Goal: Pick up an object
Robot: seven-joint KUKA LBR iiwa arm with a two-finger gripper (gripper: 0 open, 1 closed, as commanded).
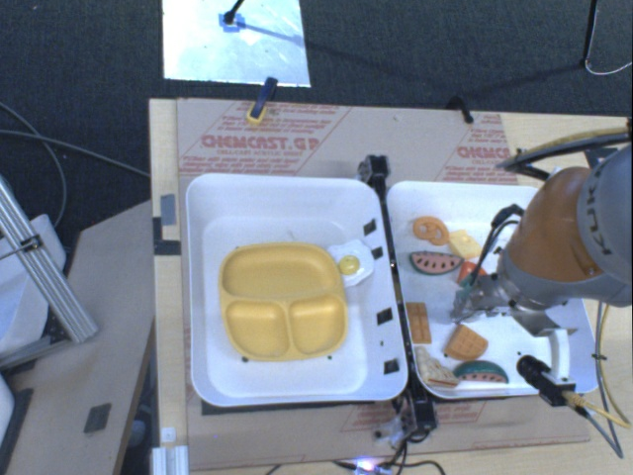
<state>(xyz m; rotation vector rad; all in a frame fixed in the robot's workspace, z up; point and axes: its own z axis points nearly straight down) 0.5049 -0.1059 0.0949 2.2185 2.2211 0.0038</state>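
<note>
The arm comes in from the right over the right bin, its orange band above the wrist and the claw down near the middle of that bin. How far the claw is open cannot be told — it is small, dark and partly merged with the wrist — and nothing can be made out in its grip.

The right bin is the landmark for the toy food. Near its upper left lies a pretzel, with a pale yellow piece just beside it to the right. Below the pretzel is a watermelon slice, and a small red piece sits just above the claw. Along the bin's left wall lies a brown cracker. Lower down, an orange wedge rests just below the claw, and at the bottom edge a sandwich lies beside a second watermelon slice.

The left bin touches the right bin along a black divider. It holds a yellow tray with three compartments — and a fried egg at the tray's upper right corner, close to the divider.

Both bins sit on a cardboard sheet on the tabletop.
</note>
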